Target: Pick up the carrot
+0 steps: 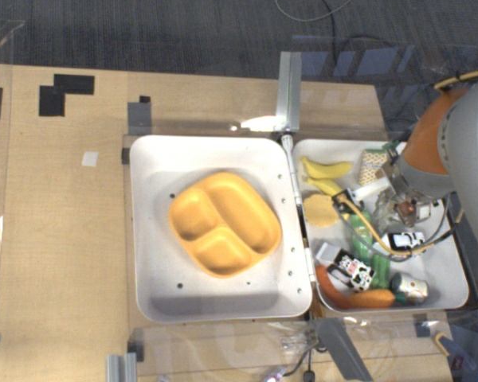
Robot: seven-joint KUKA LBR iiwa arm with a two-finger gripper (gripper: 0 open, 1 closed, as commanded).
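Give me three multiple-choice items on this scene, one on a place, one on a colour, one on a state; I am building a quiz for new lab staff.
1. Where does the carrot lie?
A. right bin, near edge
B. on the tray
C. on the bench

2. What colour is the divided tray?
A. white
B. yellow
C. green

3. How does the tray sit in the left bin?
A. flipped over
B. leaning on a wall
C. flat, hollows up

Answers: 1 A, the carrot rests along the right bin's near rim. 2 B, it is plainly yellow. 3 C, its three hollows face up.
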